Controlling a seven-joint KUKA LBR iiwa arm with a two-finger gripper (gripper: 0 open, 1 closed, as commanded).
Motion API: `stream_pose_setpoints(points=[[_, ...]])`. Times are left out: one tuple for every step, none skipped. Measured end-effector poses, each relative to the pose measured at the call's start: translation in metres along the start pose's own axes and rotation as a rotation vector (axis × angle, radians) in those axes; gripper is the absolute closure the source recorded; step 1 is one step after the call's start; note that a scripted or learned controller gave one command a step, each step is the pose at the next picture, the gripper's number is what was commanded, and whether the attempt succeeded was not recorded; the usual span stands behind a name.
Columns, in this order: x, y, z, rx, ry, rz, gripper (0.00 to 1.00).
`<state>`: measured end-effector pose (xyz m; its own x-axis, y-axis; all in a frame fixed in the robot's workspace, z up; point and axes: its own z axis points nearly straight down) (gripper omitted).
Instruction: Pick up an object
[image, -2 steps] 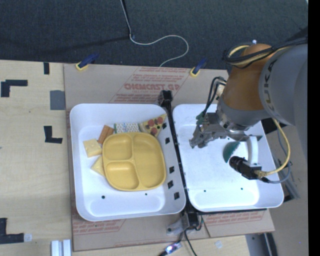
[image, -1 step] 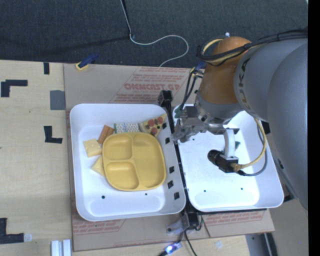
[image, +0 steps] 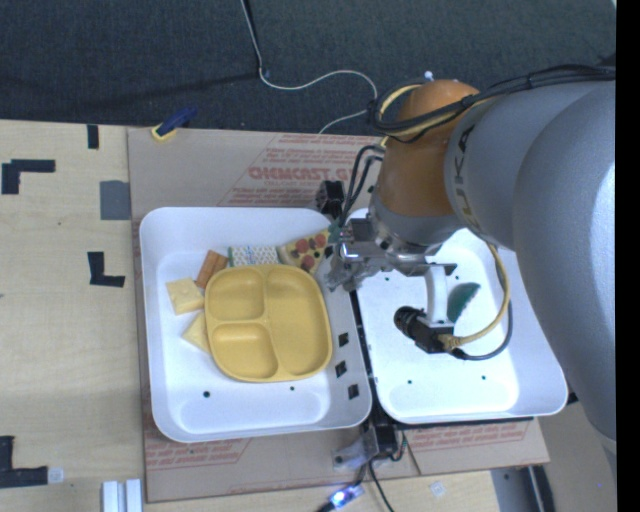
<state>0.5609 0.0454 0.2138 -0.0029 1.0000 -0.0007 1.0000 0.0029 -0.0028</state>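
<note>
Left bin: white plastic, smooth, bit shiny. Right bin: same white plastic. Yellow plate: smooth plastic, soft shine. Pale yellow blocks: dull, cannot tell what stuff. Sheet under bins: brown cardboard, dull, red print. Bench top: pale wood look, dull. Dark ground behind bench: like carpet, rough. Arm: grey, smooth, shiny. Orange band: glossy.

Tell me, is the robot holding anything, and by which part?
It cannot be told: the arm hides most of the pincer, which is down beside the plate.
</note>
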Motion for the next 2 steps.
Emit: stream_pose_setpoints(points=[[-0.003,-0.008,-0.005,0.0,0.001,0.001,1.0],[-0.007,0.003,-0.019,-0.001,0.001,0.0,1.0]])
